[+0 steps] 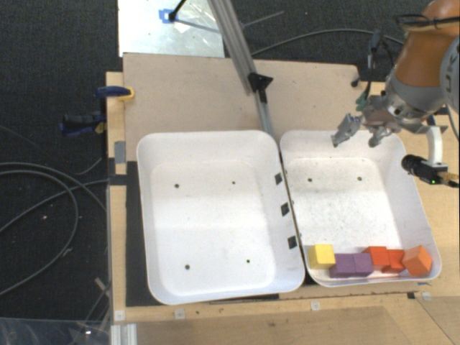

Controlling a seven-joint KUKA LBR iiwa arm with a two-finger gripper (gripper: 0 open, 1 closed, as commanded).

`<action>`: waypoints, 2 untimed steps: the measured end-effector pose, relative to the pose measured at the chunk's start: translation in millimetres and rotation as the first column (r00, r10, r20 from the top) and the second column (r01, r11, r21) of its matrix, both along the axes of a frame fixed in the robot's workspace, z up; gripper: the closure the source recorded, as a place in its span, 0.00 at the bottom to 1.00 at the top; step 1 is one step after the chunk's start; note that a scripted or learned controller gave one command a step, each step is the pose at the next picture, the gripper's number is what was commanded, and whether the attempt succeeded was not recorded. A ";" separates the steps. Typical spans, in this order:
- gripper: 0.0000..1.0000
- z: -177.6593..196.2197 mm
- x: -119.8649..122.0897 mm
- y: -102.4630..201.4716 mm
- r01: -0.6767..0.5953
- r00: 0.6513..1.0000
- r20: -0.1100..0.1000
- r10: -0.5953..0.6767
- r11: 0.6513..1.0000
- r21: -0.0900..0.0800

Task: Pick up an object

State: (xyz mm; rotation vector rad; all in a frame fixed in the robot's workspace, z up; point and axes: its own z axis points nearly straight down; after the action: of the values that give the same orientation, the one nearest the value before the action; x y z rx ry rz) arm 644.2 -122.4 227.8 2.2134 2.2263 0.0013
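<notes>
Your gripper (361, 134), fingers spread w/ nothing between, hangs far from blocks (370, 260) crammed along right bin's (424, 225) wall; expect fingers snagging the rim.

Bright, even overhead light; a somewhat soft, low-resolution frame.

The two white bins, left bin (208, 214) and right bin (359, 200), are nearly washed out, with the strongest glare on the left bin's floor. A pale reflective sheet (169, 16) on the dark floor (50, 42) glints at the top. Shadows are faint and short. The gripper (363, 131) looks slightly blurred, and fine detail is grainy throughout.
</notes>
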 end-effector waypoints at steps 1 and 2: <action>0.00 64.7 41.6 -37.1 0.003 1.000 0.010 -0.003 1.000 -0.003; 0.00 -18.6 -31.8 -4.9 0.004 1.000 -0.013 -0.004 1.000 0.004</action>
State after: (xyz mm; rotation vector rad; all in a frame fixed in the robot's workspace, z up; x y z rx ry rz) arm 612.4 -127.3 209.2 2.2263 2.2299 -0.0082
